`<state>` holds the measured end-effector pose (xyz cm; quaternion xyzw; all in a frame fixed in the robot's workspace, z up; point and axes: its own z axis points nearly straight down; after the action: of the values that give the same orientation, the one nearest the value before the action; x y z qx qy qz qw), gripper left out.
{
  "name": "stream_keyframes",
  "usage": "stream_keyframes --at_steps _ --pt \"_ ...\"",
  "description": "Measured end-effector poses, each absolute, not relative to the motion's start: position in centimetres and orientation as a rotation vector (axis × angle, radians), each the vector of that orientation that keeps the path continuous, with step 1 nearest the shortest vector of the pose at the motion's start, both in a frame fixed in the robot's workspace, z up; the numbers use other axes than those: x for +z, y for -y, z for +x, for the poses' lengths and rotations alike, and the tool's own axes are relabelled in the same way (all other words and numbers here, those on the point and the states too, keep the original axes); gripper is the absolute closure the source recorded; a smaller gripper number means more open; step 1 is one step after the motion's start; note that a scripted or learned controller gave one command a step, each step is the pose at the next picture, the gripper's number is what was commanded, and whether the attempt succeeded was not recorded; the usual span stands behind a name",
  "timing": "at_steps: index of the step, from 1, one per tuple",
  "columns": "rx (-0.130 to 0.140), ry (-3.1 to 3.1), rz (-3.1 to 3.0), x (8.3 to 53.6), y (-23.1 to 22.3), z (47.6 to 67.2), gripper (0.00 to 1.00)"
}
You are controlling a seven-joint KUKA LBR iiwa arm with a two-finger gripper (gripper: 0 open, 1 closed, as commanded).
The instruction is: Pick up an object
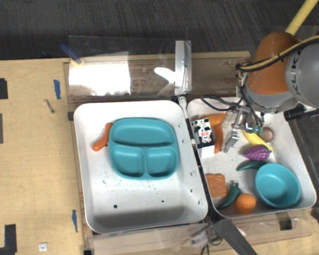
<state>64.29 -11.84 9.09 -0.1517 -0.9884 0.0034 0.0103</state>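
- Gripper position first: you have it low over the upper half of the right bin, reached in from the right, with the orange-banded wrist above it.
- Nearest candidates lie just beside the fingers. The yellow banana sits immediately below and to the right of them, its long axis slanting from upper left to lower right. The purple grape bunch lies just below the banana, touching or nearly touching it.
- To the gripper's left you have an orange carrot bent around a small cow-print carton, which stands against the wall between the bins.
- Farther down the same bin sit a teal bowl, an orange fruit, a green pepper and a brown bread-like piece, all well apart from the fingers.
- Whatever you choose, it lies below or beside the gripper within the right bin; my judgement is that the banana is the shortest move, down and slightly right.
- Finger state: metal parts and cables crowd the tip, so I cannot tell how far open the fingers stand. Nothing visibly sits between them, so treat it as holding nothing.
- The left bin carries a teal divided tray with an orange sausage-shaped piece at its left edge, well away from the arm.
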Motion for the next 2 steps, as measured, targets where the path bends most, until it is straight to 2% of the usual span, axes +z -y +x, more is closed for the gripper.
stream_keyframes --at_steps 1,2 --pt "0.010 3.119 -0.477 10.4 11.8 65.0 1.00" --pt "0.004 3.097 -0.646 26.0 18.6 63.9 1.00"
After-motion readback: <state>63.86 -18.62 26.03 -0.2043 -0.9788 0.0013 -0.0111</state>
